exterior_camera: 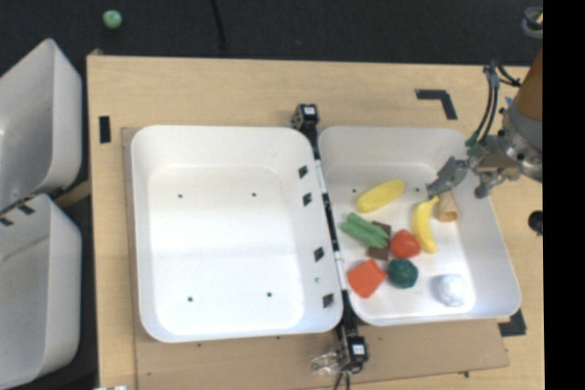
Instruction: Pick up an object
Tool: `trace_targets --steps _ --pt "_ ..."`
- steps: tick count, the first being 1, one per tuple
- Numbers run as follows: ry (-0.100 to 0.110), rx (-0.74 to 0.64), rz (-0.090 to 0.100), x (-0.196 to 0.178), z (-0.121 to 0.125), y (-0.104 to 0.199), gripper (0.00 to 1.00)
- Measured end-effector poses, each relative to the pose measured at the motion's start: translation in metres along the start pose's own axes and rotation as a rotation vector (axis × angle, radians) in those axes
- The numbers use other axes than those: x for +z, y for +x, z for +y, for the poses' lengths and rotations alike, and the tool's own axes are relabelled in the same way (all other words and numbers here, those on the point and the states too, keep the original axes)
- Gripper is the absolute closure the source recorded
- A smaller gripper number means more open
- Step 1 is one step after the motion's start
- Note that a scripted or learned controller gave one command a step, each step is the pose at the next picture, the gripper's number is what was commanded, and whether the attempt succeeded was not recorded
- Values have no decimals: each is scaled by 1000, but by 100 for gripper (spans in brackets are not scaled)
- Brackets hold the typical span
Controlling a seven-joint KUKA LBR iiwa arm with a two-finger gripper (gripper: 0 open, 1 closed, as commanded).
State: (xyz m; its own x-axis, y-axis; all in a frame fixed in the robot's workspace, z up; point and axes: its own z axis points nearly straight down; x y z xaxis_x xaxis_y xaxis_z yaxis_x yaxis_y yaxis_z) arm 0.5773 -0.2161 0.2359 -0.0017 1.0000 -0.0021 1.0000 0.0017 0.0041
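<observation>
Camera view shows the banana (424,226) in the right bin (494,237), toward its far right wall, with a small tan piece (446,210) touching its upper end. The gripper (464,181) hangs just above the banana, fingers spread and holding nothing. Just left of the banana sits a red tomato (405,243). A descent risks pinching the tan piece instead, or knocking the banana sideways.

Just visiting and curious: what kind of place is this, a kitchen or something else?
Probably a robot test bench, not a kitchen: two white bins sit on a wooden board, toy food like a yellow banana lies in the right bin, and a robot pincer hangs over it.
</observation>
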Motion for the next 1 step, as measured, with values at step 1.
trace_targets --steps 1 --pt "-12 2 -2 118 -6 21 0"
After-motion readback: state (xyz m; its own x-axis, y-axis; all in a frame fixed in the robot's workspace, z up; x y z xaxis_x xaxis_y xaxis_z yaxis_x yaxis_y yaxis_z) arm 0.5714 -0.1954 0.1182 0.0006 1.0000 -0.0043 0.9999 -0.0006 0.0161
